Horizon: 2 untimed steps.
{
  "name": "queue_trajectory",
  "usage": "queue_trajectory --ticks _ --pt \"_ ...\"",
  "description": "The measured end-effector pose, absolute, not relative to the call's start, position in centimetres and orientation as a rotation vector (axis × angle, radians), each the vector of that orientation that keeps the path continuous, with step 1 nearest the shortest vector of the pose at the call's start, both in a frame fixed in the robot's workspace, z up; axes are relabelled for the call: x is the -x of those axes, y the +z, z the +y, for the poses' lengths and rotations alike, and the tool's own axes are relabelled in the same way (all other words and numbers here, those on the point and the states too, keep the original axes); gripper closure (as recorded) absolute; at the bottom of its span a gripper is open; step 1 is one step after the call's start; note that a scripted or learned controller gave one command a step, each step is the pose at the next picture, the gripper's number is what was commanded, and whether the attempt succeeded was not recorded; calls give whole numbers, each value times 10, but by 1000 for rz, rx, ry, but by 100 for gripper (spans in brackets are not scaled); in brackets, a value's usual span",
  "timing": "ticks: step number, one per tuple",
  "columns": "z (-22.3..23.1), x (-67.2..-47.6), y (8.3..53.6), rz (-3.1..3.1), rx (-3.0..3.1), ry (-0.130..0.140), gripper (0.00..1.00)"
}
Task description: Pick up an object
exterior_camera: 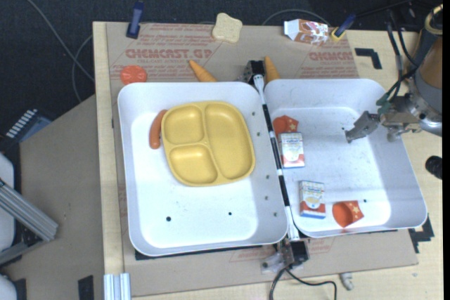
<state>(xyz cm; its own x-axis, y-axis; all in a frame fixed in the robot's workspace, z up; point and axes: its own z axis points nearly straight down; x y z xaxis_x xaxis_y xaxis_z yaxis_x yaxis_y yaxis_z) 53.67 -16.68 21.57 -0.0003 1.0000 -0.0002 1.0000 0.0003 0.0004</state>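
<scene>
Small carton [292,150] lies in right bin [394,172] by the divider, well apart from gripper [355,131]. You can't tell finger state. Risk: it slides vs wall, grasp misses.

Faint red lettering, seemingly "CHEMCAST GP", on the brown board [172,53] behind the bins.

In the right bin [394,172], the pincer [357,130] hangs over bare white floor, well apart from the two small cartons [292,150] [311,197] near the bin's left wall, with an orange piece [347,213] just beside the lower carton, and the left bin [140,172] holds a yellow divided plate [207,142].
</scene>
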Motion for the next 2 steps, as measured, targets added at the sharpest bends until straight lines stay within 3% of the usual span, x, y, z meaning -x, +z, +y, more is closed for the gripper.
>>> queue_trajectory --ticks 1,2 --pt "-118 -551 84 2222 -2221 0 0" --pt "-155 -604 85 2221 -2220 0 0"
